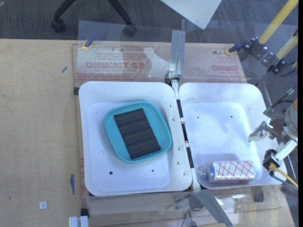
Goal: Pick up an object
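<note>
Nothing is picked up yet, as far as the view shows. The end effector sits at the right rim of the right bin, partly cut off by the frame edge, and nothing is seen between its parts. Whether it is spread or pressed together I cannot tell; the metal pieces there are too small and cluttered to read.

Two candidates for the pick lie in the bins. A bottle lies on its side against the near wall of the right bin, its cap end toward the divider between the bins; it is the closer one to the end effector, near but apart from it. In the left bin a teal plate rests flat, with a dark ribbed block lying on it at a slant.

So the whole task seems to be left: reach over an object, come down, close on it and lift. I judge the bottle the likelier target, given where the arm stands, though its place tight against the wall could make the grasp awkward.

Writing: the clear sheet behind the bins bears reddish print that looks like "CHEMCAST GP", repeated at the right but fainter. The bottle's label shows a red crosshatch pattern; no words on it can be read.
</note>
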{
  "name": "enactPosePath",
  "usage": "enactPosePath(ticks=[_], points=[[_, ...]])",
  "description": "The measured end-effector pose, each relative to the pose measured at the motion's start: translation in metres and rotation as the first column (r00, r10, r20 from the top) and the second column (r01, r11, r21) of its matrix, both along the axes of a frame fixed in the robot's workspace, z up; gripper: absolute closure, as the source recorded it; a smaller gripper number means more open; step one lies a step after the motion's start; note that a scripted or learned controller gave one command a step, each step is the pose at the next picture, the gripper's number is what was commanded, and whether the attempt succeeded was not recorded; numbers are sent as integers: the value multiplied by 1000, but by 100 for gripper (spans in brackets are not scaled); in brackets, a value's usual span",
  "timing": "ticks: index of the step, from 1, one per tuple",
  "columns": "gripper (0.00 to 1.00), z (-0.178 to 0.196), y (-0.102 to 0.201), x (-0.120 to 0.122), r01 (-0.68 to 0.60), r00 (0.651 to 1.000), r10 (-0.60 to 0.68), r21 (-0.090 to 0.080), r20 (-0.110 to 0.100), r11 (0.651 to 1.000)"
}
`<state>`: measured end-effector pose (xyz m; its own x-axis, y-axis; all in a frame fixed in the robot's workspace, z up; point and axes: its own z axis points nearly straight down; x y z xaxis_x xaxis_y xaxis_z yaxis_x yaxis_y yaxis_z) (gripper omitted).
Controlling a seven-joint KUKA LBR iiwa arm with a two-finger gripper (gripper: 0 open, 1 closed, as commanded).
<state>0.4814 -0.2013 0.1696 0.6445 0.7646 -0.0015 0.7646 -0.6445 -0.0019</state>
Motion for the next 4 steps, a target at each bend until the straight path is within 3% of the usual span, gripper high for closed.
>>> enactPosePath(ticks=[1,2,3,4], points=[[0,-50,29,-2,-149,989,149,3,-2,989],[0,-82,74,-1,-371,928,371,-5,7,928],[0,-32,23,-3,-285,958,285,0,1,958],[0,-74,96,39,-478,878,478,2,1,878]])
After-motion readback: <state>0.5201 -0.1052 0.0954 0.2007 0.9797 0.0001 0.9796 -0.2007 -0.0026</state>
